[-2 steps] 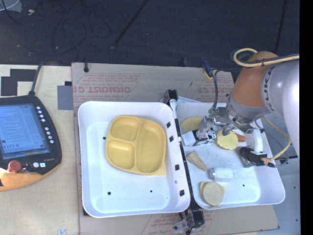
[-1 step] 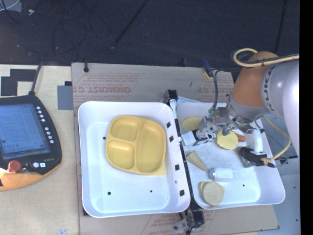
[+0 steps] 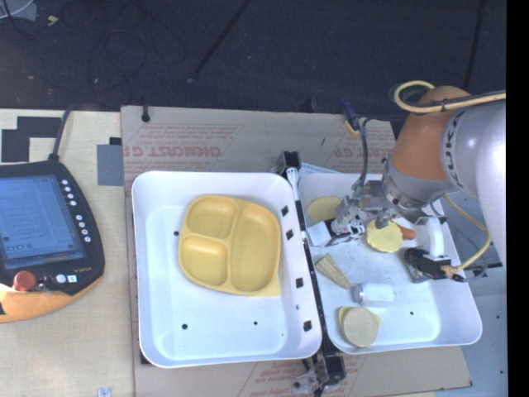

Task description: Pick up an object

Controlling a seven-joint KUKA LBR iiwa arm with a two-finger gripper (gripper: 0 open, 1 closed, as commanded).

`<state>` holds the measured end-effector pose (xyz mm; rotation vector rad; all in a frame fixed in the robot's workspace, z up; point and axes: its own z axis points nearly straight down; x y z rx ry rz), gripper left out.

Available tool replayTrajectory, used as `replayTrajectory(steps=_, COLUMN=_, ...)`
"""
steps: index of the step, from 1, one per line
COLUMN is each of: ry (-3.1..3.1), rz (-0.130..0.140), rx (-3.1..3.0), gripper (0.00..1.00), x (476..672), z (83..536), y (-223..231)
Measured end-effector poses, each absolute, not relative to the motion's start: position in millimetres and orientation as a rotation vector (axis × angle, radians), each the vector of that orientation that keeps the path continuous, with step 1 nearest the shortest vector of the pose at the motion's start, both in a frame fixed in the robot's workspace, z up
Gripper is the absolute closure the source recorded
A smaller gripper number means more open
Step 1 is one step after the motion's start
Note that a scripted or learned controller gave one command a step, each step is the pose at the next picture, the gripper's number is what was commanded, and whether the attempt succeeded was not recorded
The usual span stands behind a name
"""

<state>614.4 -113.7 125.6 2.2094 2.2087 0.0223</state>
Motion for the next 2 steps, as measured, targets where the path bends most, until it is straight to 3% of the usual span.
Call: replayTrajectory(steps=2, ry=2.207, rz=0.023, rx=2.211, gripper=0.0, x=614.0, z=125.5, y=-113.7)
